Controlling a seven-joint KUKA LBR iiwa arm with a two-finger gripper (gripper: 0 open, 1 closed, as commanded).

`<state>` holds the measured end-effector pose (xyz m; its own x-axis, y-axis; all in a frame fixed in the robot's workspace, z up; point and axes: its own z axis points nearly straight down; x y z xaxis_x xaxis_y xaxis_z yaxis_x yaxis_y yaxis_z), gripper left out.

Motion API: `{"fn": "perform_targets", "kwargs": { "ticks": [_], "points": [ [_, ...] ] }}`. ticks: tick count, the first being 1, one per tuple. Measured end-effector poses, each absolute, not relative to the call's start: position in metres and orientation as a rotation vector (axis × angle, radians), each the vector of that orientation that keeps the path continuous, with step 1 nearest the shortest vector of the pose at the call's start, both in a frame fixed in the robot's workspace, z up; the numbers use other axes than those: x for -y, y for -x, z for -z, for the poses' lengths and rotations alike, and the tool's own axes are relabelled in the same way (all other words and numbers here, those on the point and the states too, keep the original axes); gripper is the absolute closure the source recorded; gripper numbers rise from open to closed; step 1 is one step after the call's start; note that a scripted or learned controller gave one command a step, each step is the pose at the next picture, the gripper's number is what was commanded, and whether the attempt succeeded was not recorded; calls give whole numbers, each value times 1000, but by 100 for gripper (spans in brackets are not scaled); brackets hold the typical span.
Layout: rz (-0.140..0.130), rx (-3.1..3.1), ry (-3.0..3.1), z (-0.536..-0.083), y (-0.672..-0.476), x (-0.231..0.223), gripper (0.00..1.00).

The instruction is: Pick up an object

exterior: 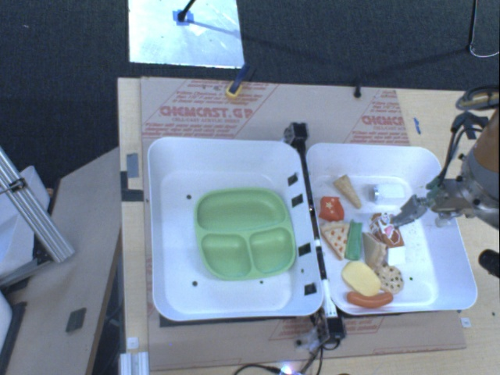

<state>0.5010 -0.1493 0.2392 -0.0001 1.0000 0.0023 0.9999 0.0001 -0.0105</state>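
Note:
The right bin (pixel 445 233) holds a cluster of toy foods. Among them are a tan wedge (pixel 348 191), a red piece (pixel 331 208), a pizza slice (pixel 336 239), a green strip (pixel 355 241), a yellow piece (pixel 359 276), a cookie (pixel 389 279) and a sausage (pixel 369 298). A red-and-white item (pixel 383 228) lies in the middle of the bin. My gripper (pixel 400 216) reaches in from the right, low over the bin, with its tip right beside the red-and-white item's upper right edge. Nothing is visibly lifted.
The left bin (pixel 172 209) contains a green three-compartment plate (pixel 242 233). A black divider (pixel 306 225) runs between the bins. A clear small item (pixel 386 191) lies near the right bin's back. A white block (pixel 395 255) sits by the cookie.

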Motion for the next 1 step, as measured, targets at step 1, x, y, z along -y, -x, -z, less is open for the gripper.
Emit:
{"fn": "perform_targets", "kwargs": {
  "ticks": [1],
  "points": [
    [1, 2226, 2218, -245, -504, 149, 0]
  ]
}}
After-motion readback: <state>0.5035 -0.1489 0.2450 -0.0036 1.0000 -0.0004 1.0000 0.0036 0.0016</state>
